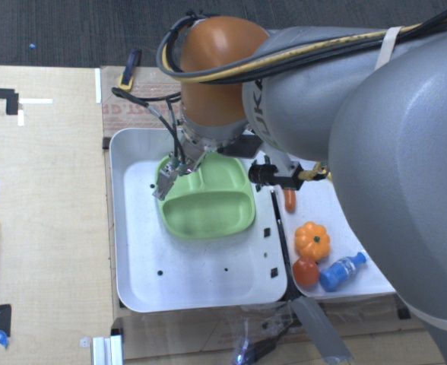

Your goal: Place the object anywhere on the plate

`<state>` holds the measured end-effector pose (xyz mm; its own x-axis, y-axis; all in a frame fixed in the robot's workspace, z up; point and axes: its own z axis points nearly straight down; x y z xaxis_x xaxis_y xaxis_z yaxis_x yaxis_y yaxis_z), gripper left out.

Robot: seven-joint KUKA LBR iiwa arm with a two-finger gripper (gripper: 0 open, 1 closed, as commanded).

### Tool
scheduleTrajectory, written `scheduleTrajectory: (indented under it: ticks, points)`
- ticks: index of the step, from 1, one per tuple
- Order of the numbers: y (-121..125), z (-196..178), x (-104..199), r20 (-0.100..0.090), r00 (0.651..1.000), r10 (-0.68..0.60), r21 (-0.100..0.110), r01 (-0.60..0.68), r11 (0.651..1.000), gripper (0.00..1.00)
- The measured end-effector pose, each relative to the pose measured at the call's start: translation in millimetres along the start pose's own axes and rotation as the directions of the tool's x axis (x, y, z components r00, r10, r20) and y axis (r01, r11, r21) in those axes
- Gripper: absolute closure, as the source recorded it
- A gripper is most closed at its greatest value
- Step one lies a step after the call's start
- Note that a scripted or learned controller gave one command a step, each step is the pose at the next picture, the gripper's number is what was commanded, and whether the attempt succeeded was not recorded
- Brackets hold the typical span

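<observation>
claw (pixel 165 182) over plate's left rim, can't tell what it's doing | green plate (pixel 208 204) in left bin (pixel 132 226) | pumpkin (pixel 313 240), tomato (pixel 305 272), bottle (pixel 341 271) in right bin, likely awaiting pick

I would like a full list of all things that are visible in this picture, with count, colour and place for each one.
plate: one, light green, divided into compartments, in the left bin.
left bin: one, white, middle of the view.
right bin: one, white, beside the left bin, partly under the arm.
pumpkin: one, orange, in the right bin.
tomato: one, red, right bin, just below the pumpkin.
bottle: one, blue, lying in the right bin beside the tomato.
small orange-red item: one, right bin near the divider; too small to identify.
bench: one, pale wood, on the left.
arm: one, grey with orange band, from the right.
end effector: one, over the plate's left edge.
</observation>
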<state>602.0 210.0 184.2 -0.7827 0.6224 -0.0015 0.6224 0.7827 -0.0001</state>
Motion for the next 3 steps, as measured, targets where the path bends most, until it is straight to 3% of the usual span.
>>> scheduleTrajectory:
  ticks: [1,2,3]
  points:
    - [-0.8,-9.2,-2.3,0.001,1.000,0.005,-0.001,-0.005,1.000,1.00]
    - [-47.9,-72.1,-4.5,0.001,0.967,-0.257,0.000,0.257,0.967,1.00]
    - [-210.6,-127.3,-43.0,0.000,0.942,-0.337,0.000,0.337,0.942,1.00]
